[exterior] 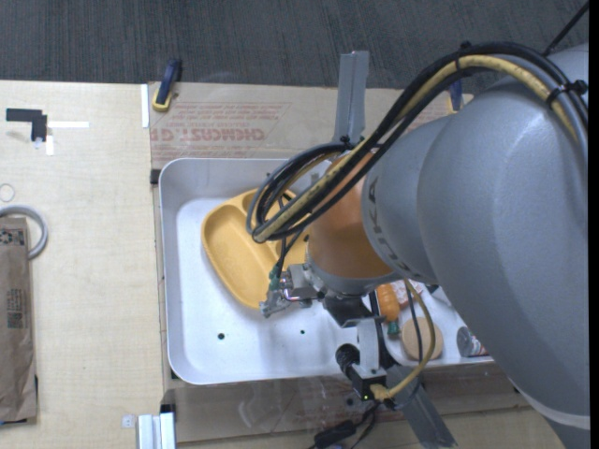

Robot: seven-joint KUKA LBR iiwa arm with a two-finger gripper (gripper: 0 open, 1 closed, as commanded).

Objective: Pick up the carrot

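Pale wood bench [84, 251] bears a white bin [215, 354]; tool's grip seemingly hidden, cannot tell.

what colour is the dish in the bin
Yellow. The dish shows in the camera view, lying in the white bin, partly under the arm.

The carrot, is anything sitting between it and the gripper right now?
Hard to say. The carrot shows as an orange sliver with a green tip beside the wrist, at the bin's right. The arm hides what lies between them. The yellow dish sits left, aside.
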